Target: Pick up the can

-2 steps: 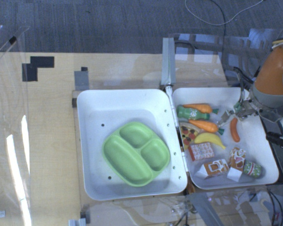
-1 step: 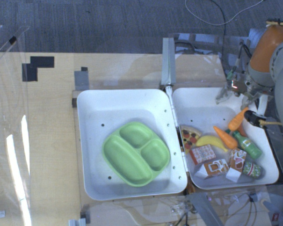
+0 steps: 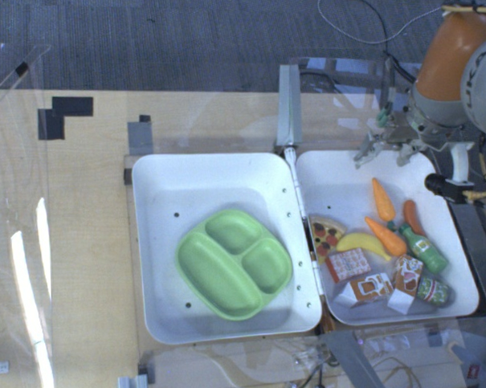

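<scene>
Can (image 3: pixel 433 291): small, green-labelled with red and white markings, lying on its side in the front right corner of the right bin (image 3: pixel 338 173), touching a carton (image 3: pixel 408 272) on its left and just below a green bottle (image 3: pixel 425 252). Gripper (image 3: pixel 386 148): above the bin's far edge, well apart from the can, fingers spread and released, grasping nothing. Between the two: two carrots (image 3: pixel 383 199) (image 3: pixel 386 235), a banana (image 3: pixel 362 242), a pizza slice (image 3: pixel 327 233), further cartons (image 3: pixel 348 265); the left bin (image 3: pixel 158 185) holds a green divided plate (image 3: pixel 234 263).
</scene>
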Available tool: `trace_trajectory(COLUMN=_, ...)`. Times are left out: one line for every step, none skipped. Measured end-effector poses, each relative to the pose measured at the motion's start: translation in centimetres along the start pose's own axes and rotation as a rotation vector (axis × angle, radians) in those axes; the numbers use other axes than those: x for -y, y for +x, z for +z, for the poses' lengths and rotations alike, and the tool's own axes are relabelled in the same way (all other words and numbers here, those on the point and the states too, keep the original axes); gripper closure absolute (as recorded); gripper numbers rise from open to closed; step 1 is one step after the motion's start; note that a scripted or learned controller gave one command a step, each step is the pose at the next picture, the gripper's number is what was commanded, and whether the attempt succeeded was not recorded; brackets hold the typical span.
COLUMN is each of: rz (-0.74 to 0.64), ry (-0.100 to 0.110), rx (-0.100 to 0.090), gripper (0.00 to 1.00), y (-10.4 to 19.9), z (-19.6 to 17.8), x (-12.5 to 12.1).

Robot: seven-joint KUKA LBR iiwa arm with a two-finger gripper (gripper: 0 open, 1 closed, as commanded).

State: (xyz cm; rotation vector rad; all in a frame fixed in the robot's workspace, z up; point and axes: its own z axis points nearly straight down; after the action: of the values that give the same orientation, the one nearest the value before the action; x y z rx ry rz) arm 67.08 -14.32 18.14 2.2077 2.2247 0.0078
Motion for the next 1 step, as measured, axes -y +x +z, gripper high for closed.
trace_trajectory(rz=0.0, ry=0.001, rx=0.0, gripper=0.0, y=0.0, z=0.03, x=0.01)
